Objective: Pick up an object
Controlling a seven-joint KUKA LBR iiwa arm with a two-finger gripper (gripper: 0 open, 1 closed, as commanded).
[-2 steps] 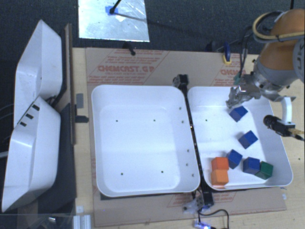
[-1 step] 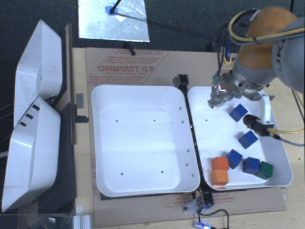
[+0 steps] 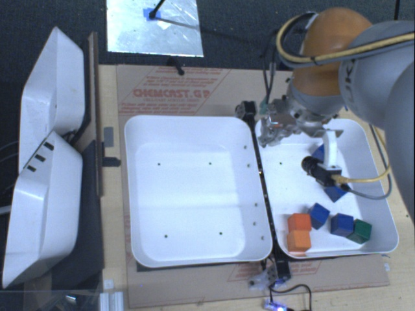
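Tool [image 3: 280, 129] sits at the right bin's [image 3: 382, 238] top-left, can't tell its grip state, and the blocks [image 3: 327, 224] cluster toward 5 o'clock from it, near the bin's bottom edge.

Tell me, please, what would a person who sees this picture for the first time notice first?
The big grey arm with its orange band reaches in from the right and hangs over the back of the right bin. Next come the bright blocks in that bin's front corner: two orange blocks, blue blocks and a green block. The left bin is a plain white patch beside them.
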